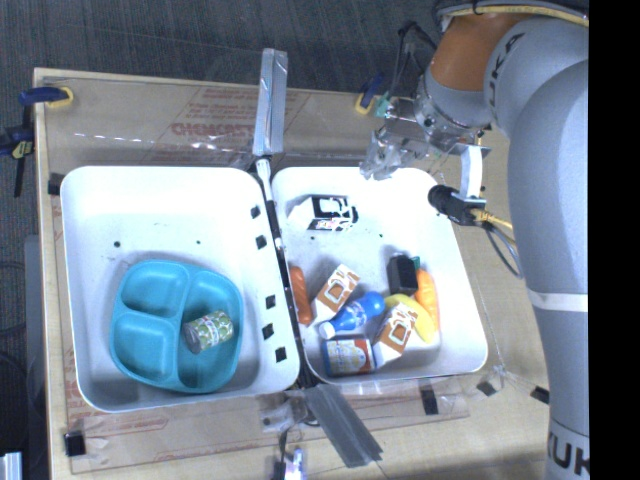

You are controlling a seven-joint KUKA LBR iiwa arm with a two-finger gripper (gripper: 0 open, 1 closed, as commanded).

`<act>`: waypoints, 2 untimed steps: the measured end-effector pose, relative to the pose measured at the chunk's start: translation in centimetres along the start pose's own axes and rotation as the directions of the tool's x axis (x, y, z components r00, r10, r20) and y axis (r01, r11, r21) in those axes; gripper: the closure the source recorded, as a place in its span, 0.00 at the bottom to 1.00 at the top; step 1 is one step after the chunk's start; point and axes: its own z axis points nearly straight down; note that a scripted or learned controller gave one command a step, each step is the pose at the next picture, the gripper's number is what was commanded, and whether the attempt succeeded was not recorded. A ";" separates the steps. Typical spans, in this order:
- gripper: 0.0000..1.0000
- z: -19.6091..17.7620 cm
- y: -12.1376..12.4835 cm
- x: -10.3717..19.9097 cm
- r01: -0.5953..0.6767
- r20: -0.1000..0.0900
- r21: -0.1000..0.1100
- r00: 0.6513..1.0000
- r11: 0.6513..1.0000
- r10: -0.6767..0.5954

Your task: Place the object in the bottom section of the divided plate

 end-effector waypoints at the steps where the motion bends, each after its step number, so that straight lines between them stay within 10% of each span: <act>1: 0.00 0.0 0.0 0.1 0.001 0.000 0.001 1.000 1.000 -0.001; 2: 0.00 6.9 -2.1 -3.0 -0.014 0.002 -0.001 1.000 1.000 0.014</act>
